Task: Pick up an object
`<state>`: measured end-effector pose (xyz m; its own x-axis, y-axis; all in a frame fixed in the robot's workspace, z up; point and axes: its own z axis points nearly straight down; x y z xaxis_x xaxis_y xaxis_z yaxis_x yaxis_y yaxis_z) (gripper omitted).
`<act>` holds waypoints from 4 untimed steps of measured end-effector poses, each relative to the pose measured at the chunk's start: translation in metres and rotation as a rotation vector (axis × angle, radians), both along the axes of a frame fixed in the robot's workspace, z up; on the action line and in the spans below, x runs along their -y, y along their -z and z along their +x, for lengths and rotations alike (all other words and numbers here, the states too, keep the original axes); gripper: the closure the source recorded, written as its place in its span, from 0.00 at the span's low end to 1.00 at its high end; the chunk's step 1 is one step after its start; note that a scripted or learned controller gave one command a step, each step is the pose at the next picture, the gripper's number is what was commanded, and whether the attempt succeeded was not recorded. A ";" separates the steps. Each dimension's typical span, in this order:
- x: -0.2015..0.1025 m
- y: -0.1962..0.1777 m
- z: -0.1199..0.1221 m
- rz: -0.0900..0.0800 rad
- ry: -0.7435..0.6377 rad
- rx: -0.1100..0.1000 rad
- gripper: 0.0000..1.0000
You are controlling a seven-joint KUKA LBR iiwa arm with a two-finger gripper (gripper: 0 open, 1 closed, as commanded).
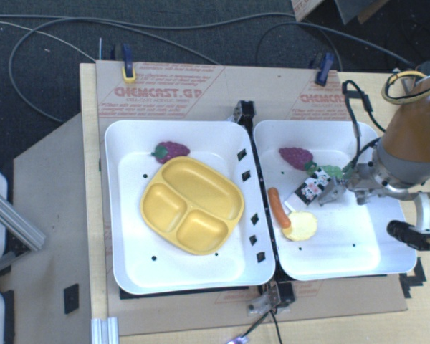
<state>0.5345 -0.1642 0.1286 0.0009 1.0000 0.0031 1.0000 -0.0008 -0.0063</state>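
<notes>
In the right bin lie a purple grape bunch, a small black-and-white toy, a green piece, an orange carrot-like stick and a pale yellow round piece. My gripper reaches in from the right and sits low, right beside the black-and-white toy and just below the green piece. The grey wrist with its orange band is above the bin's right side. Nothing is visibly lifted.
The left bin holds a yellow divided plate and a second purple grape bunch. A black divider with clips runs between the bins. Black cables loop over the right bin's far edge.
</notes>
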 end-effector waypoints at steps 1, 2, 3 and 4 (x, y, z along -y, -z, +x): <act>0.000 -0.014 0.002 -0.002 0.000 0.007 1.00; -0.006 -0.061 -0.002 -0.004 -0.002 0.011 1.00; -0.001 -0.106 -0.003 -0.005 -0.002 0.012 1.00; -0.001 -0.127 -0.002 -0.004 -0.002 0.010 1.00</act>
<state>0.5328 -0.1629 0.2558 -0.0010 1.0000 -0.0009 1.0000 0.0010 0.0041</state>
